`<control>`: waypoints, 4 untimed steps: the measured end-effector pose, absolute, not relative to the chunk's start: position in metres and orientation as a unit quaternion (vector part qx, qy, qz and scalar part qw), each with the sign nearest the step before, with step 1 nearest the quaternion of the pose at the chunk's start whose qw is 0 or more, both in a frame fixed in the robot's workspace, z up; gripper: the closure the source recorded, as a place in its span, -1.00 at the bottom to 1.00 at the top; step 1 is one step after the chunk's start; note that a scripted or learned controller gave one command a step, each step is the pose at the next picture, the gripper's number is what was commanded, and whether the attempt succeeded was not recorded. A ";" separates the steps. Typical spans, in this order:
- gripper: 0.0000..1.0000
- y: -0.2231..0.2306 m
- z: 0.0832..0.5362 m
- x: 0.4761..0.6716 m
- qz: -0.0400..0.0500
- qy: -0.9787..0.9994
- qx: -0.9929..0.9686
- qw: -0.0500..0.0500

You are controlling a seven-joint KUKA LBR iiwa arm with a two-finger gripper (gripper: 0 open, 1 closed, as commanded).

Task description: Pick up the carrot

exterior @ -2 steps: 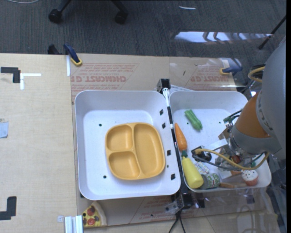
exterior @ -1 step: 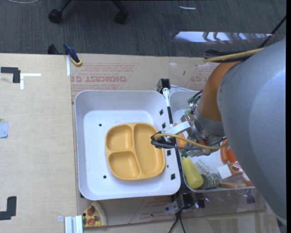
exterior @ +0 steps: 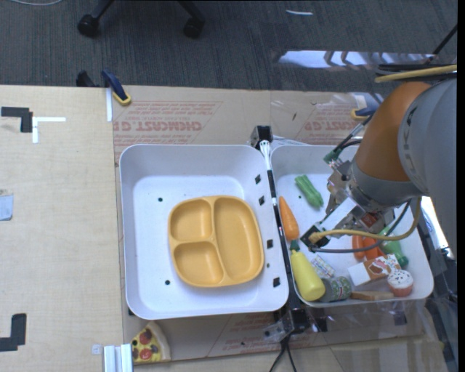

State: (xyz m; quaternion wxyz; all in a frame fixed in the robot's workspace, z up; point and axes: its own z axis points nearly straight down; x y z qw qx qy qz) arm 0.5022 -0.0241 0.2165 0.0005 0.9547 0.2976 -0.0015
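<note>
carrot (exterior: 289, 218) lies against the right bin's (exterior: 285, 173) left wall.

The arm (exterior: 407, 138) runs off the frame's right edge and covers the right side of the right bin (exterior: 320, 149). You see little of the gripper (exterior: 345, 207) under its wrist, and an orange piece (exterior: 365, 247) below it is half hidden. Small toys (exterior: 385, 275) crowd that bin's lower right corner, too jumbled to name. Chair legs (exterior: 138, 18) are cut off at the top edge.
</note>
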 end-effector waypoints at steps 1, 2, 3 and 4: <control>1.00 0.026 0.205 0.524 -0.002 0.107 0.994 0.000; -1.00 0.026 0.205 0.524 -0.002 0.107 0.994 0.000; -1.00 -0.034 0.191 0.519 -0.002 0.179 0.984 0.000; -1.00 -0.033 0.191 0.493 -0.002 0.102 0.995 0.000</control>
